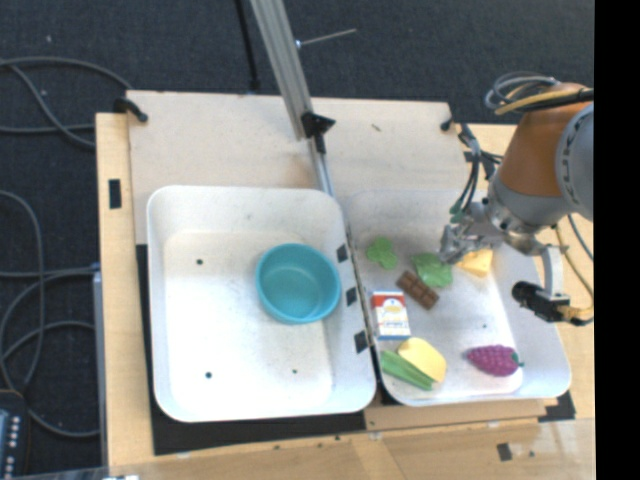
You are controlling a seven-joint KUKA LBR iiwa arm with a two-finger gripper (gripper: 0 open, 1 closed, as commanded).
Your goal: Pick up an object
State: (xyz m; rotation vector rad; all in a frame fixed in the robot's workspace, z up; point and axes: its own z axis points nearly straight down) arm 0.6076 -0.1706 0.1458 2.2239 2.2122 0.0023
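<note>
Grey metal makes up the gripper (pixel 455 243), which hangs low over the right bin (pixel 535 313) near its upper middle; whether it is wide or narrow cannot be told from this slant, and nothing shows held in it. Just below and left of it lies a green leafy toy (pixel 433 270), and just to its right a pale yellow wedge like cheese (pixel 478 262). Touching the leafy piece on its lower left is a brown ridged chocolate bar (pixel 417 290). Further left sits a second green toy vegetable (pixel 381 253). Below them stands a small carton (pixel 390 315) with red and blue print, too small to read. Near the front edge lie a yellow corn cob with green husk (pixel 415 362) and a purple grape bunch (pixel 492 360). The left bin (pixel 190 268) holds a smooth round blue bowl (pixel 297 283).
</note>
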